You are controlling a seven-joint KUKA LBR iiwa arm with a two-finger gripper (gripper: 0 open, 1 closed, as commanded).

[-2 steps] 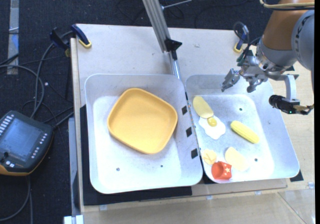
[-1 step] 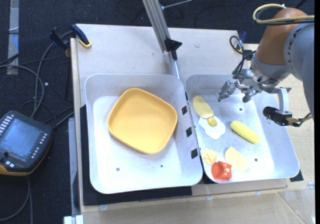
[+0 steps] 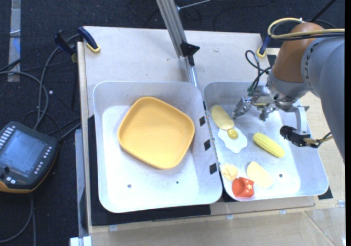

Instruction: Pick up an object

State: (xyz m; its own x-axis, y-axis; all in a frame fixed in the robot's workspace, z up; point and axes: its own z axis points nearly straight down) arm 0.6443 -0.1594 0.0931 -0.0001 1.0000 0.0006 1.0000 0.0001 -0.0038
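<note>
Dark floor and cables are surrounding my bench, where two white bins are sitting side by side.

From above, my pincer [image 3: 253, 107] is hanging over the right bin [image 3: 310, 182], fingers spread a little and gripping nothing; the yellow plate [image 3: 156, 131] is lying apart in the left bin [image 3: 109, 184]. I am hovering just beside the pale potato [image 3: 222, 116], with the fried egg [image 3: 232, 137] touching it and the corn cob [image 3: 269, 144] near. I am judging that crowding risky: descending, I could be nudging the potato aside or pinching two pieces.
</note>
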